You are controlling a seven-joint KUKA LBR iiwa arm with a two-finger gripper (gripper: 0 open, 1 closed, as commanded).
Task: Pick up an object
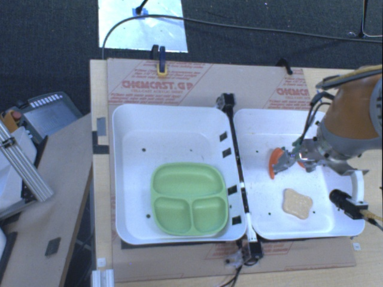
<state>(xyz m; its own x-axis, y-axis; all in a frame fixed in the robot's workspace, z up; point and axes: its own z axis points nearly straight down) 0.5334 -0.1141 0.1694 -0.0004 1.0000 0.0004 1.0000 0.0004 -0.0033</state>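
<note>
bare floor in right bin [263, 136] rear, orange object [276, 159] and tan piece [297, 203] nearer, green tray [189, 198] crowding left bin [173, 130]

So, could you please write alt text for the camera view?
The gripper hangs over the right bin beside an orange object, with a tan, bread-like piece lying nearer the front. The left bin holds a green divided plate.

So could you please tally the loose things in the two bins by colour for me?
Green: 1, the divided plate in the left bin.
Orange: 1, a small curved piece by the claw in the right bin.
Tan: 1, a flat biscuit-like piece.
Total: 3
</note>
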